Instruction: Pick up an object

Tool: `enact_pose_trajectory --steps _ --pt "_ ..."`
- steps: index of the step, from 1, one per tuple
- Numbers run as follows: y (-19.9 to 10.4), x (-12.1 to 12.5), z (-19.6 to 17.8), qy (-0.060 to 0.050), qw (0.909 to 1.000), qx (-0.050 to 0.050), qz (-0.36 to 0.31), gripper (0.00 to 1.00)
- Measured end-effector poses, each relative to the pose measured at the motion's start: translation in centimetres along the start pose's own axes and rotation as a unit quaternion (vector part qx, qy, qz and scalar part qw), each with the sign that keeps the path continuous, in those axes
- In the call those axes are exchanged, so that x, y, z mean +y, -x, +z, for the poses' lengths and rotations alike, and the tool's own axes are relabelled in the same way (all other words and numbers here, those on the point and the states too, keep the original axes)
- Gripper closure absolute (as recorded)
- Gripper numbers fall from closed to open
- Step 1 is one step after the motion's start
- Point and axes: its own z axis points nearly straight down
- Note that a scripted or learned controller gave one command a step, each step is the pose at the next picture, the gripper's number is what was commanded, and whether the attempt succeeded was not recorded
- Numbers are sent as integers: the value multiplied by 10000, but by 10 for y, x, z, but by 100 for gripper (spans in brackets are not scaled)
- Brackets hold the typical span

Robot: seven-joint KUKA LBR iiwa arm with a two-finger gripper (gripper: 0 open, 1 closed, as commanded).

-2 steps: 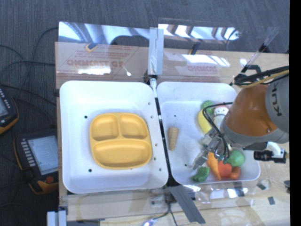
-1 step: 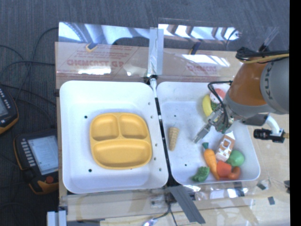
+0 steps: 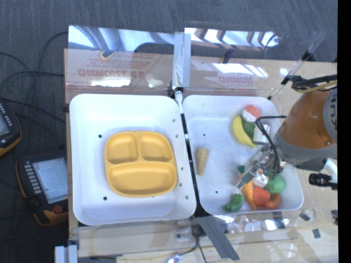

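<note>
- Camera view: the 2 white bins sit side by side. The left bin (image 3: 82,147) just has a yellow divided tray (image 3: 141,163), so the picking looks to be happening in the right bin (image 3: 219,147).
- The arm (image 3: 310,130) covers that bin's right side, hiding whatever's under it.
- The gripper (image 3: 258,171) is down over the toy food pile (image 3: 263,193) at the near corner. Orange, red and green bits, too jumbled to name.
- A banana (image 3: 239,131) and a cone (image 3: 202,160) lie apart, easier targets probably.
</note>
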Motion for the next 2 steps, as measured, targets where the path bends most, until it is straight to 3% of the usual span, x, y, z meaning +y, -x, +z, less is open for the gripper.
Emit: enact_pose_trajectory --steps 1,2 --pt "-36 10 -1 2 9998 -22 177 0" --pt "-36 12 -11 7 9999 -23 166 100"
